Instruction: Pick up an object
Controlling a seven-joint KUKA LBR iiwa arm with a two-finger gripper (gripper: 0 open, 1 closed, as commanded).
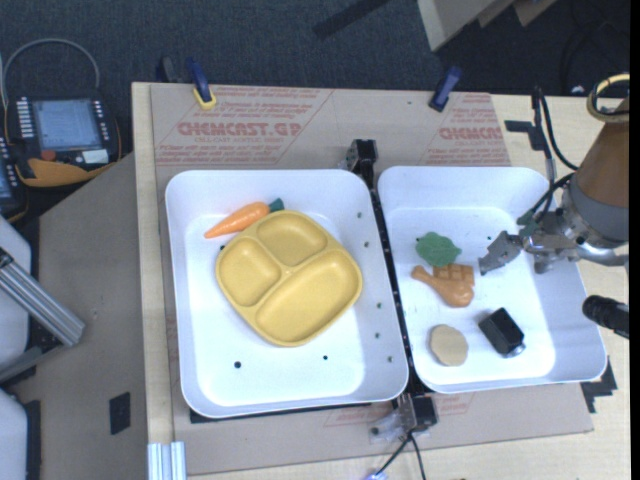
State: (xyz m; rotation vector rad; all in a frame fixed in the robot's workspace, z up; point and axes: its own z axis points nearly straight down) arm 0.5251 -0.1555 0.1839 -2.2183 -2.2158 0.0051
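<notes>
My gripper (520, 256) hangs over the right side of the right bin (400, 268), open, with nothing between its fingers. Left of it lies a green broccoli piece (436, 248), and an orange drumstick-shaped toy (448, 283) touches that piece's lower edge. A black block (501, 331) lies below the gripper, and a tan round piece (449, 345) rests to the block's left near the bin's front wall. The gripper touches none of them.
The left bin (190, 298) holds a yellow divided plate (288, 278) with an orange carrot (236, 220) at its upper left. A black clamp (361, 154) sits between the bins at the back. The arm's orange band (608, 163) rises at the right edge.
</notes>
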